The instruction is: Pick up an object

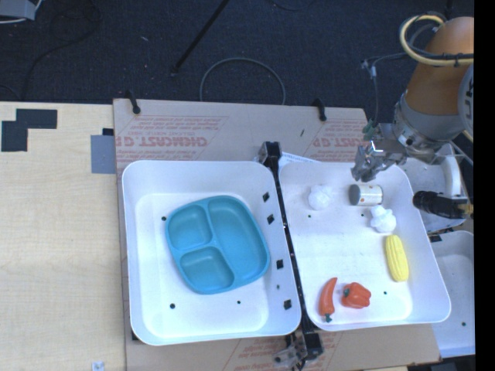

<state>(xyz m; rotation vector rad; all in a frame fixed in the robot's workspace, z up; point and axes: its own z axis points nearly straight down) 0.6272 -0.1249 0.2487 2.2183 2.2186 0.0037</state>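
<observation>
The blue plate fills my left bin; nothing there for me. In the right bin, the chilli and red pepper lie at six o'clock, the corn at four, a white ball at eleven. My gripper hangs at twelve, just above the small cylinder; whether it is spread or closed I cannot tell, and I see nothing in it. I should centre over that cylinder and drop straight.
</observation>
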